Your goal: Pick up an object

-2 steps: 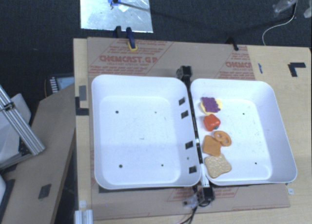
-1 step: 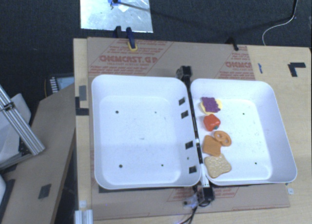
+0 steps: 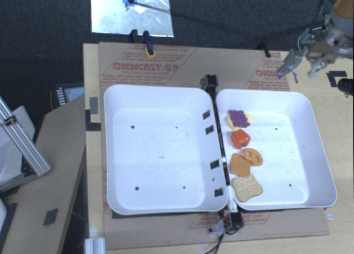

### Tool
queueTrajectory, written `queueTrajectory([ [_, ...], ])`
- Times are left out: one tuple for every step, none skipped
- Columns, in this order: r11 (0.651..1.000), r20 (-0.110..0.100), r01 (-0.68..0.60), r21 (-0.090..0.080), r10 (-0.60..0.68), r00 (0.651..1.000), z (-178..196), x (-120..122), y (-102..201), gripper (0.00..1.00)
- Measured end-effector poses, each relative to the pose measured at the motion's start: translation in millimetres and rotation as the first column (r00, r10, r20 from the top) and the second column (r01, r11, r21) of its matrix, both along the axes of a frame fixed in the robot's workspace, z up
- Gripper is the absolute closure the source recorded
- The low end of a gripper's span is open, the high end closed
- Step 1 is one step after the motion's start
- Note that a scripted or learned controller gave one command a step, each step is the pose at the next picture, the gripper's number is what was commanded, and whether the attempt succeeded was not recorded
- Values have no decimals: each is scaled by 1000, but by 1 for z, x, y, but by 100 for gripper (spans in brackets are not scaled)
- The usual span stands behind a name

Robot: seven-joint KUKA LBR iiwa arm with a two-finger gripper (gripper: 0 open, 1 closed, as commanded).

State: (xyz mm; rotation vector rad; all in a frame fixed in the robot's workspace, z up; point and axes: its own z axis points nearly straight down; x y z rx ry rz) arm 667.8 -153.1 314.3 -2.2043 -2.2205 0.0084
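Several toy foods lie in a column along the left side of the right bin (image 3: pixel 310 153): a purple and yellow piece (image 3: pixel 239 118), a red pepper (image 3: pixel 240 138), an orange pretzel (image 3: pixel 253 156), an orange slab (image 3: pixel 240 165) and a tan toast slice (image 3: pixel 246 188). My gripper (image 3: pixel 301 67) hangs at the upper right, above the bench beyond the right bin's far rim, well away from the foods. Its two fingers (image 3: pixel 287 66) are spread apart with nothing between them.
The left bin (image 3: pixel 116 136) sits beside the right one, joined by a black clip strip (image 3: pixel 217 136). A shiny foil sheet (image 3: pixel 131 4) lies at the back. Blue and yellow clamps (image 3: pixel 148 45) hold the cardboard's far edge. An aluminium bar (image 3: pixel 19 136) leans at the left.
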Motion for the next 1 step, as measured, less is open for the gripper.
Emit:
queueTrajectory([
  [1000, 32, 8, -13, -7, 999, 149, 1, -38, 0],
])
